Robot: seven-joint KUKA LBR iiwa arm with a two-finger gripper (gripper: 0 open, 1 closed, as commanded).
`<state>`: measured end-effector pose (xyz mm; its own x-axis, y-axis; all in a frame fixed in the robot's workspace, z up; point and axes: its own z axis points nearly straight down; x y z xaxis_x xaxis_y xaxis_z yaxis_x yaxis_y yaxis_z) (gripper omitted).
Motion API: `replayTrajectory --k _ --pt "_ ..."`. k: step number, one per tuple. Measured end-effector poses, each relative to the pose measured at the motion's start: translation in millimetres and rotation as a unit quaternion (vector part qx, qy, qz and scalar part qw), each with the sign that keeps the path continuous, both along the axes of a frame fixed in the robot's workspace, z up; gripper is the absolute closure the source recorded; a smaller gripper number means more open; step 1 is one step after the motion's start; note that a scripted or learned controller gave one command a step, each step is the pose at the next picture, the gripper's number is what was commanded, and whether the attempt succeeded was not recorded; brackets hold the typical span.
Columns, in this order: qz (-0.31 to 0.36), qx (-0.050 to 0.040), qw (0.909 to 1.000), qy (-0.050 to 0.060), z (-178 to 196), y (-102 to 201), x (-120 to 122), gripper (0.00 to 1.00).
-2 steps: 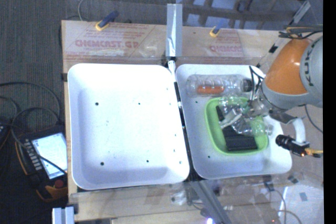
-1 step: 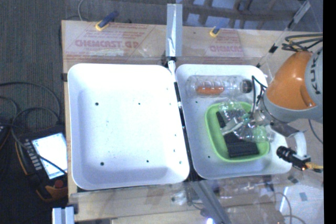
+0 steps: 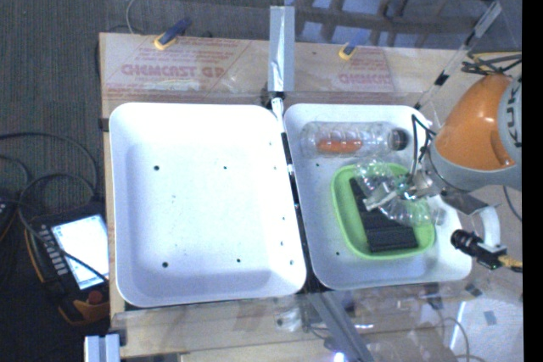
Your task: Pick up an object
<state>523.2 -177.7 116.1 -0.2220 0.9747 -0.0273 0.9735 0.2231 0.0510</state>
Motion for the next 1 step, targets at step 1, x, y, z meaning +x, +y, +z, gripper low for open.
replayTrajectory --k 1 --pt "-0.077 0.0096 0.9966 0.027 92.3 97.6 21.0 1.00"
